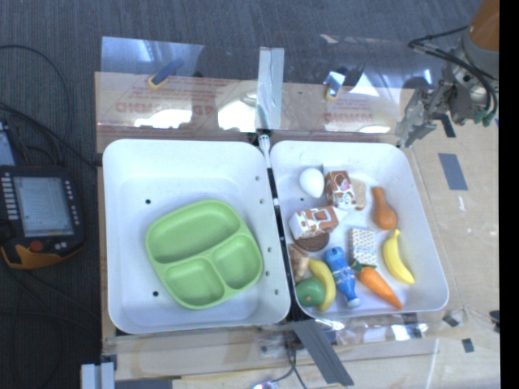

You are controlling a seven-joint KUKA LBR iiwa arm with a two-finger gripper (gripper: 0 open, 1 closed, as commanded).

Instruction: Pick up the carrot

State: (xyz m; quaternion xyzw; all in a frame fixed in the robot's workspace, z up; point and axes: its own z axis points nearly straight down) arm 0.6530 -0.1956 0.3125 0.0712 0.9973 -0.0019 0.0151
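Meanwhile the tool (418, 124), fingers spread, hangs outside the bin, far from the carrot (379, 287).

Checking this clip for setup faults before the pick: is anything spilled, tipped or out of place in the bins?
Nothing stands out. The carrot lies inside the right bin among the other toy food, and the green plate sits flat in the left bin. The gripper is outside the bins, past the right bin's far corner.

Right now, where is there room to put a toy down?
The left bin has bare white floor all around the green plate, widest along its top edge. The right bin is crowded: carrot, bananas and bottle sit packed together; only its top right corner is bare.
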